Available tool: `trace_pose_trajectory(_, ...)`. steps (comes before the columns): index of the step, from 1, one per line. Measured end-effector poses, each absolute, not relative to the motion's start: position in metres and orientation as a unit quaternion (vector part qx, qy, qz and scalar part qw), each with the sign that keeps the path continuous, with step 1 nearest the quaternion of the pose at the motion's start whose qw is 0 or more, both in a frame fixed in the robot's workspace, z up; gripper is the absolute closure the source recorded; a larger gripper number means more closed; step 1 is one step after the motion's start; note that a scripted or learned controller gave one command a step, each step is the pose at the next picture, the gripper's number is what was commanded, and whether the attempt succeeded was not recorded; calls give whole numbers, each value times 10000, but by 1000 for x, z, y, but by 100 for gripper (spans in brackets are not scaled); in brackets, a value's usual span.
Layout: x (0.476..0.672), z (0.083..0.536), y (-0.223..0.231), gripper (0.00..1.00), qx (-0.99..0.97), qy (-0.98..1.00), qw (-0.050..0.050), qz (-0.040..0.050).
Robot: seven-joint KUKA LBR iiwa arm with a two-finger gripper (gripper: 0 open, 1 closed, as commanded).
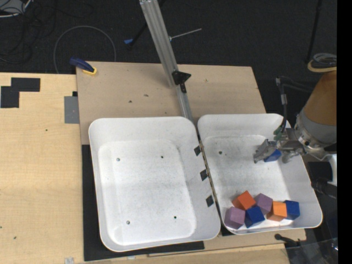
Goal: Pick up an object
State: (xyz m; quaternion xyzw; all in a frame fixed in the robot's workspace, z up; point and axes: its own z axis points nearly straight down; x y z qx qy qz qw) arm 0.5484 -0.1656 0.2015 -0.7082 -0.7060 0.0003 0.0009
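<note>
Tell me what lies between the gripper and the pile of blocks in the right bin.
In the camera view, bare white bin floor separates the gripper from the block pile.

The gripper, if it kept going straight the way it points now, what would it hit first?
The gripper points left over the right white bin. Its way looks free of blocks up to the bin's left wall, probably met first, though its height is unclear.

A robotics lab.
Two white bins (146, 180) sit on a plywood counter (165, 89), with an aluminium rail (162, 43) and loose cables (82, 43).
</note>
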Motion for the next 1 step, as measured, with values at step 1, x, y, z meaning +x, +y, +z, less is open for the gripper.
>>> trace_pose_trajectory(1, 488, 99, -136, 0, -7074, -7068, 16, 3)
